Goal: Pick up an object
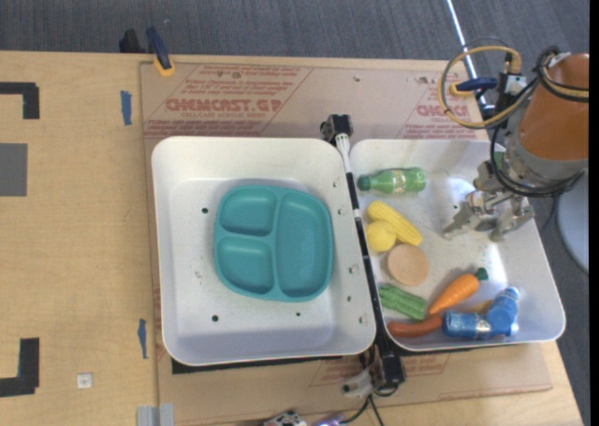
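Observation:
My gripper (481, 224) hangs over the bare floor of the right bin (547, 274), near its back right part, open, with nothing between its fingers. Toy food lies to its left and front: a green bottle (393, 181), a yellow corn cob (394, 221), a yellow lemon (379, 239), a tan round piece (408, 266), a green pea pod (402, 302), an orange carrot (454, 291), a red sausage (416, 328) and a blue bottle (482, 322). The carrot and blue bottle are the closest, a short way in front of the fingers.
A teal divided plate (274, 240) lies in the left bin (178, 227). The shared bin wall (356, 227) runs between the bins. Cables (477, 82) loop beside the orange wrist band (560, 115) at the back right.

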